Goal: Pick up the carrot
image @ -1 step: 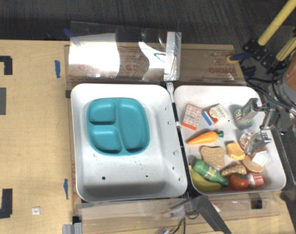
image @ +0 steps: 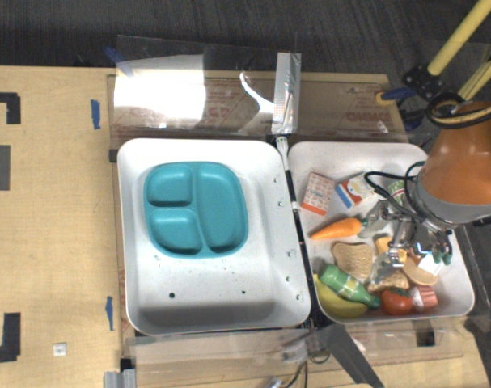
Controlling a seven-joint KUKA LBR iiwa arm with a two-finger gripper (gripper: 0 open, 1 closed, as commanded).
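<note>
- We are at the approach step: the carrot [image: 336, 229] lies in the right bin [image: 459, 301], near its left wall, pointing left, and it is not yet lifted
- The gripper [image: 399, 249] hangs low over the pile just to the right of the carrot; whether it is released or clenched we cannot tell, because cables and clutter hide the tips
- Next, we judge, it must shift left and come down centred on the carrot
- Near the carrot are a small box [image: 317, 193], a bread slice [image: 354, 258], a banana [image: 342, 302] and a tomato [image: 397, 301]; the bread is the closest and could be caught
- The left bin [image: 221, 297] holds a blue plate [image: 196, 208]
</note>
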